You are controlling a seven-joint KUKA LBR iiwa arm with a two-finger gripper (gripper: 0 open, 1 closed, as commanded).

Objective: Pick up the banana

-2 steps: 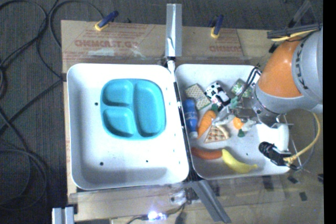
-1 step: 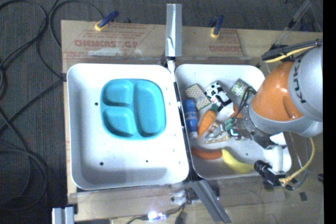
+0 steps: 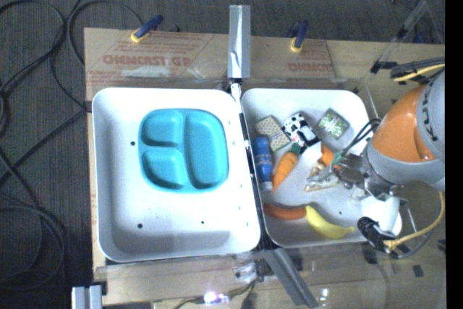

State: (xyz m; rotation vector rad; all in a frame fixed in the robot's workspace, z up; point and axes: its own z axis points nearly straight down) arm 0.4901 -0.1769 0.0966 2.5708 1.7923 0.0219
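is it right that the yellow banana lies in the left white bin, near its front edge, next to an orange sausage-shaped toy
Not quite: the camera view shows the yellow banana in the right white bin, not the left one. The rest holds: it lies near that bin's front edge, next to the orange sausage-shaped toy. The left white bin holds a blue compartment tray.

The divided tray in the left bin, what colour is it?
The divided tray is turquoise blue, seen clearly in the camera view, against the white left bin.
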